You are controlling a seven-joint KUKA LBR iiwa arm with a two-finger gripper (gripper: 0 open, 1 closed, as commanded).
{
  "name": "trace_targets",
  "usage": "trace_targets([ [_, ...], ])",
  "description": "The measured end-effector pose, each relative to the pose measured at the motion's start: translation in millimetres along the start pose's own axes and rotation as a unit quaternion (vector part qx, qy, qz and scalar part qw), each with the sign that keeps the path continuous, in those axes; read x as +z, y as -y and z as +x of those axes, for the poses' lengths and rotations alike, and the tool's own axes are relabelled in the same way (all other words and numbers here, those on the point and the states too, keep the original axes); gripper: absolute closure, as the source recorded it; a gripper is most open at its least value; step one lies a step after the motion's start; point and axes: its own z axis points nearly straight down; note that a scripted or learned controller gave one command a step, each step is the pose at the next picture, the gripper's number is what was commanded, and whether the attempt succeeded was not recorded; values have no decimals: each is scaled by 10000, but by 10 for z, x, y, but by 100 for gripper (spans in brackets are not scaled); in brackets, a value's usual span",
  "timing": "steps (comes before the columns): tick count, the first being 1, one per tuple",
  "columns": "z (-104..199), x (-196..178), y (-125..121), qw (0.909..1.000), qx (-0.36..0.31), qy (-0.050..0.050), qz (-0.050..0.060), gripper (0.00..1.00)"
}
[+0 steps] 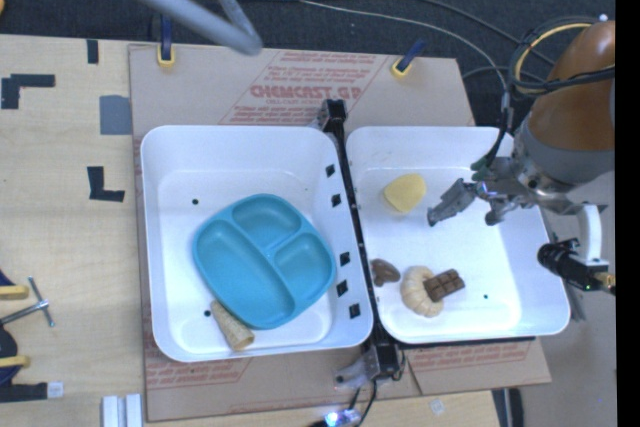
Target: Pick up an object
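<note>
a grey kuka arm (565,130) with its orange band reached in from the right over the right bin (530,315), its gripper (468,203) hanging above the bin floor with the two dark fingers spread apart and nothing between them. the nearest candidate, a pale yellow rounded object (404,193), lay in the upper left part of that bin, just beside the leading fingertip but apart from it. toward the front of the same bin sat a small brown piece (384,270), a cream-coloured ring-shaped item (418,292) and a dark brown block (444,285) resting against the ring. in the left bin (160,215) a blue divided plate (263,258) lay on the floor, with a tan cylinder (231,325) touching its near edge.

by the look of it the task stood at the approach stage: no object had been lifted and the pincer was open and unloaded. the next move would likely call for carrying the fingers left until they straddled the yellow object, dropping to the bin floor, closing and lifting. its rounded shape could let it slip out from between the fingers if the grasp landed off-centre.
</note>
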Motion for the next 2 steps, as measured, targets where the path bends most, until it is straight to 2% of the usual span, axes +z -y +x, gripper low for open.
trace_targets([
  [1, 6, -72, -25, 10000, -20, 9, -68, 0],
  [2, 18, 371, -80, 10000, -18, 10, -56, 0],
])
